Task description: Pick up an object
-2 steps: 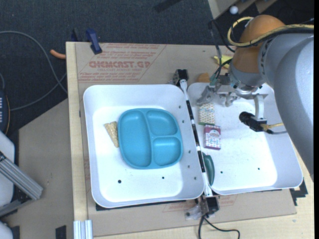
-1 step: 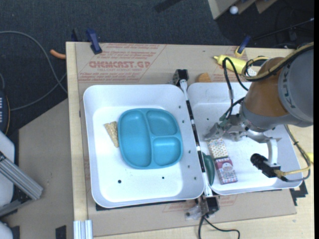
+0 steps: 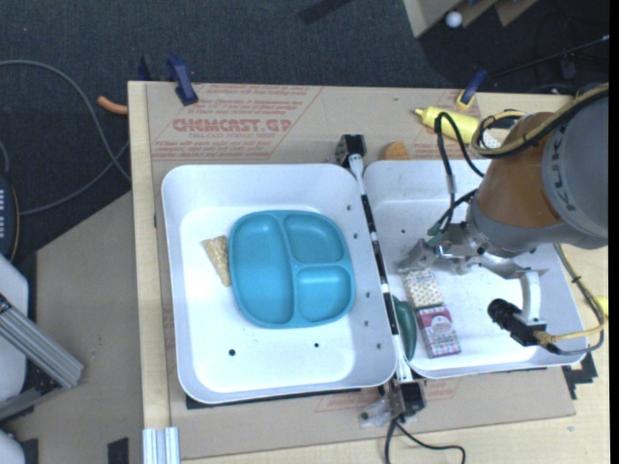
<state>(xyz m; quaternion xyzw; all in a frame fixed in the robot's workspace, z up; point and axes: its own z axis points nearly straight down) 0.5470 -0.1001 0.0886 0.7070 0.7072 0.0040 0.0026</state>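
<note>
My gripper (image 3: 432,255) hangs low in the right bin (image 3: 406,187), under the grey arm with its orange band. Just below it lies a small speckled pale box (image 3: 423,286), close to the gripper; I cannot see contact. Touching that box on its near side lies a pink and red packet (image 3: 438,330). A dark green object (image 3: 404,326) leans against the right bin's left wall. In the left bin (image 3: 193,259) sits a blue divided plate (image 3: 290,267), and a tan speckled piece (image 3: 217,255) pokes out from its left edge.
The two bins meet at a black clipped seam (image 3: 372,249). A yellow object (image 3: 447,121) and a small orange-brown one (image 3: 395,150) lie on the board behind the right bin. The arm covers the right bin's upper right part.
</note>
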